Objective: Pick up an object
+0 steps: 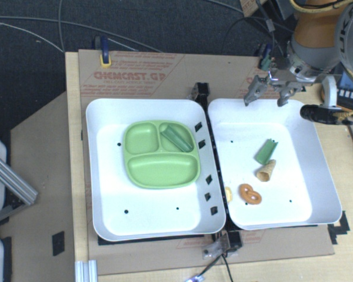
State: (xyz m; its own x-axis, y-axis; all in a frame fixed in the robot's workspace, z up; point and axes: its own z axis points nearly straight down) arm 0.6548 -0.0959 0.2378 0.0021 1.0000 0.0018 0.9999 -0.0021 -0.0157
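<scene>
Arm: the grey arm with its orange band (317, 28) reached in from the right and hung over the far edge of the right bin.
Gripper: the gripper (265, 96) was released, its two fingers spread apart with nothing between them, above the far rim of the right bin (317, 157).
Right bin contents: a green block (265, 151) lay tilted near the middle; a tan cone (266, 171) lay just beside its near end; an orange pretzel (250, 194) lay nearer the front edge, apart from both.
Left bin: the left bin (106, 204) carried a green divided plate (162, 155) toward its far half.
Plate contents: a green stick (177, 137) lay in the far right compartment.
</scene>
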